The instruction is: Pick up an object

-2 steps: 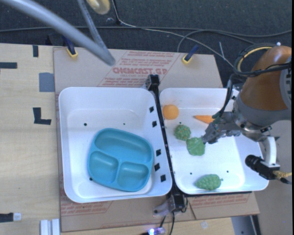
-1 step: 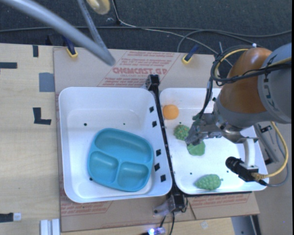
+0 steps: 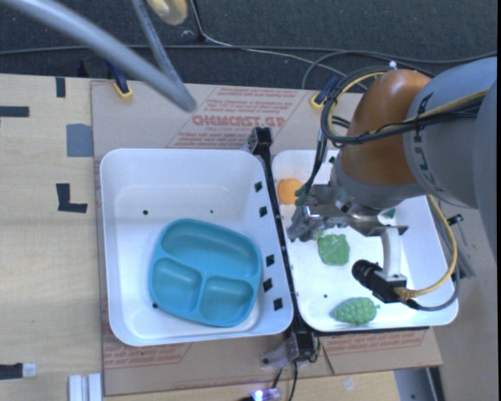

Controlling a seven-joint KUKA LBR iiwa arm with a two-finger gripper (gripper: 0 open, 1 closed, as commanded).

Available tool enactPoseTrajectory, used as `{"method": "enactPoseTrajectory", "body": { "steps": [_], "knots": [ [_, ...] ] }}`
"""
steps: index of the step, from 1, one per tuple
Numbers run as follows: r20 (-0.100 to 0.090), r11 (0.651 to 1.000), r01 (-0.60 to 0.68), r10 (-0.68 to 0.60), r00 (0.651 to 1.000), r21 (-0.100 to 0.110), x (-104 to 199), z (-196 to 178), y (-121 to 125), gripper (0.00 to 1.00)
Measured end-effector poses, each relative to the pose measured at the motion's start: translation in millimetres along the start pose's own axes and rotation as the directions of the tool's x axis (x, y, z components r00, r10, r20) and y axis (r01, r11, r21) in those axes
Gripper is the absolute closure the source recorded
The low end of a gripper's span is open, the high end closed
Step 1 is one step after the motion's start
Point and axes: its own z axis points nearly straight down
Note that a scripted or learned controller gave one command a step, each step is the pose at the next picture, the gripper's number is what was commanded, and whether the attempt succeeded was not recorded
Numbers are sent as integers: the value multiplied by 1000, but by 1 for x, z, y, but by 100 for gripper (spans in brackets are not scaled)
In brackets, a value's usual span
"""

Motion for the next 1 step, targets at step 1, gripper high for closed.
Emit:
{"method": "enactPoseTrajectory", "body": {
  "steps": [1],
  "knots": [
    [2, 1000, -2, 2, 1000, 2, 53, 12, 1, 100]
  ]
}}
